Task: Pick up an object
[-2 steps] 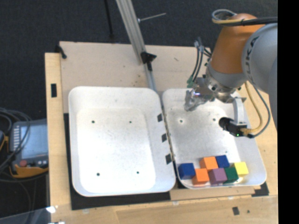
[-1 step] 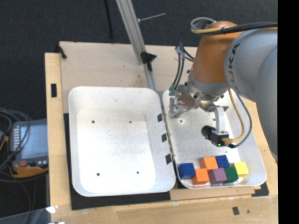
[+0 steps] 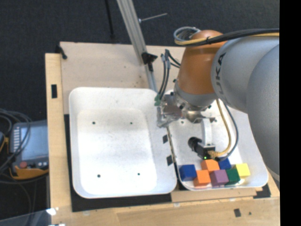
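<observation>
arm: the big grey KUKA arm (image 3: 249, 74) is reaching in from the right, and its orange band (image 3: 200, 62) is sitting right over the top half of the right bin, so it's blocking a good chunk of that bin

gripper: the gripper (image 3: 165, 113) is hanging at the upper left corner of the right bin, just about over the edge where the two bins are meeting. Honestly can't tell how it's set from this angle, it's all a metal blur under the wrist. Nothing is showing up in its grip as far as I can see

blocks: a little cluster of coloured blocks is sitting bunched up in the near corner of the right bin, well apart from the gripper. Front row is going blue block (image 3: 187, 172), orange block (image 3: 202, 177), purple block (image 3: 219, 177), green block (image 3: 233, 175), yellow block (image 3: 243, 169), all touching or nearly so. Another orange block (image 3: 210, 164) and a second blue one (image 3: 225, 163) are tucked in just behind them

left bin: the left bin (image 3: 115, 98) is lying side by side with the right one, white with some grey scuffing on the floor and a few dark dots

right bin: the right bin (image 3: 249, 135) is mostly hiding under the arm, only its near end and right side are showing

cables: black and yellowish cables (image 3: 230, 135) are looping down from the wrist to a black fitting (image 3: 198, 146) just behind the blocks

bench: the tan bench (image 3: 94, 60) is carrying both bins, with a slanted metal rail (image 3: 134, 27) rising at the back
</observation>
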Robot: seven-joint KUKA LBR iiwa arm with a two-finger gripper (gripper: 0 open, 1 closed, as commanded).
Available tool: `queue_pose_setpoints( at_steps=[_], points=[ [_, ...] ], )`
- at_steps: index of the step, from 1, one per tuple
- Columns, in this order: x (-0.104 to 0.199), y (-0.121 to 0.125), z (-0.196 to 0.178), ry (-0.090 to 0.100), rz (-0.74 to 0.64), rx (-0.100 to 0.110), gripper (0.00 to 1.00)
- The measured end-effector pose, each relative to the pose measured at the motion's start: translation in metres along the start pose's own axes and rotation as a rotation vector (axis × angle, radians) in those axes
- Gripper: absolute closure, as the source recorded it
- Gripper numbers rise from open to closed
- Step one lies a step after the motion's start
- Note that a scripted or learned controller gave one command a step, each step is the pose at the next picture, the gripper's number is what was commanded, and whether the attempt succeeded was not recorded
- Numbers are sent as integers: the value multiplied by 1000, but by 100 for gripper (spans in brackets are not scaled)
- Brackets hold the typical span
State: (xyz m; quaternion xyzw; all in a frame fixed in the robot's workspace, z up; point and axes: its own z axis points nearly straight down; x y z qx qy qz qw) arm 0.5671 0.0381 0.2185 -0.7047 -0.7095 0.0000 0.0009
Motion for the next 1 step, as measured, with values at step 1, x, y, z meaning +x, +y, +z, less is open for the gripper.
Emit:
queue_pose_setpoints(
  at_steps=[1],
  points=[
    [51,-18,4,0,-1,0,100]
  ],
)
